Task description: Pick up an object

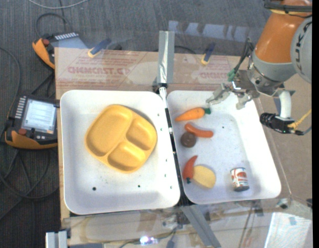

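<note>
- Above the right bin's [262, 154] far rim, the gripper [229, 98] hangs with its fingers spread apart, nothing between them.
- Just beside its left fingertip lies the carrot [190, 114], on the bin floor near the far left corner.
- It looks like a light, stiff, smooth toy; its taper invites slipping.
- Best grasped across the thick middle.

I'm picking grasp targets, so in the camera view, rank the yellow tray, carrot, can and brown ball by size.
Largest to smallest, as they look:
1. yellow tray, by far
2. carrot
3. can
4. brown ball
The can and ball look close in size, so that order is unsure.
</note>
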Controlling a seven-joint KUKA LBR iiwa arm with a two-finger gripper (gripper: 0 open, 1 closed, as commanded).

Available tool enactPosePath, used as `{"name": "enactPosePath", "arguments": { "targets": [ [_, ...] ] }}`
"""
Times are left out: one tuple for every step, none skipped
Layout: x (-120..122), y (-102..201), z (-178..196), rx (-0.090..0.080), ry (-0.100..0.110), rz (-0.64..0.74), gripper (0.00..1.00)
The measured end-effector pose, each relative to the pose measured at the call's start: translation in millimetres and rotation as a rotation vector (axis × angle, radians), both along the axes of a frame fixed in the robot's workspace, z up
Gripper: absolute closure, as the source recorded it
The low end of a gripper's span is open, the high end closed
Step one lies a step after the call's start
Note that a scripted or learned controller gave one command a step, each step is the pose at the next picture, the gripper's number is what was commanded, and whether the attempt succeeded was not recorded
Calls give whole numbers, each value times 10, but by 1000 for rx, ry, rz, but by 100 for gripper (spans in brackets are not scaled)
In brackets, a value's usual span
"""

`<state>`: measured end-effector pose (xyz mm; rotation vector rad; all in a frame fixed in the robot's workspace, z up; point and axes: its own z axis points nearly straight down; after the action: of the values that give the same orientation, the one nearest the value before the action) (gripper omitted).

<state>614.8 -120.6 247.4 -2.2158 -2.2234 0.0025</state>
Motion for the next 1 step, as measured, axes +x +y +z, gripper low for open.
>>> {"name": "enactPosePath", "arguments": {
  "targets": [
    [-99,195,-1538,0,-2,98,0]
  ]
}}
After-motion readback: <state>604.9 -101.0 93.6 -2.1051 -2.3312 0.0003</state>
